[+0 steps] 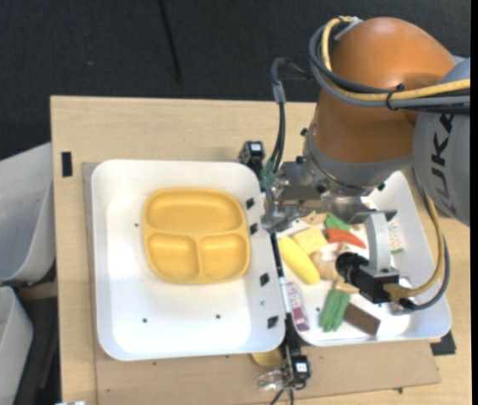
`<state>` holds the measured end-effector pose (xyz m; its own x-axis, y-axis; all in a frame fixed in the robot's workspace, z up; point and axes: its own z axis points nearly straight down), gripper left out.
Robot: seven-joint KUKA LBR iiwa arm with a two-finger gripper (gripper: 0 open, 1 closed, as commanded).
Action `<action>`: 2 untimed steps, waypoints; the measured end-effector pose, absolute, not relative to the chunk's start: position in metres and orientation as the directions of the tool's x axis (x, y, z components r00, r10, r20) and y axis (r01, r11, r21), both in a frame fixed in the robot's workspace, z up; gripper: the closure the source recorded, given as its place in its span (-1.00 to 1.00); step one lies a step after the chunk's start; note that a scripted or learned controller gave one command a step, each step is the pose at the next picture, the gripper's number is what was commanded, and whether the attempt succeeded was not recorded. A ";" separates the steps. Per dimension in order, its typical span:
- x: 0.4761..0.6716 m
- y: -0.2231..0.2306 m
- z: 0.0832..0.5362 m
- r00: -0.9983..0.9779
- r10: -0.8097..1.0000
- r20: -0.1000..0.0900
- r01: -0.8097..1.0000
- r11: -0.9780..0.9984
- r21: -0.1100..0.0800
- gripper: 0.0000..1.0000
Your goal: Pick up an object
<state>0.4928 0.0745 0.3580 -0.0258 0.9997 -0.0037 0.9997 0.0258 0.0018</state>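
we're low over the right bin (420, 315) with the pincer (294, 205), can't tell its state from here, so we want it centred on the yellow banana (298, 262) just below before closing.

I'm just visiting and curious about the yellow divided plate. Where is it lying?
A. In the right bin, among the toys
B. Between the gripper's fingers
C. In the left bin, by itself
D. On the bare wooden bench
C: the yellow divided plate lies flat in the left bin, with nothing else beside it.
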 end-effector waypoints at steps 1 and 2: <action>0.490 0.045 0.438 -0.007 1.000 0.000 1.000 0.007 0.010 1.00; 0.490 0.054 0.378 0.002 1.000 -0.002 1.000 -0.002 -0.004 1.00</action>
<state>0.4897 0.0535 0.3782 0.0015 1.0000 -0.0017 1.0000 -0.0016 -0.0038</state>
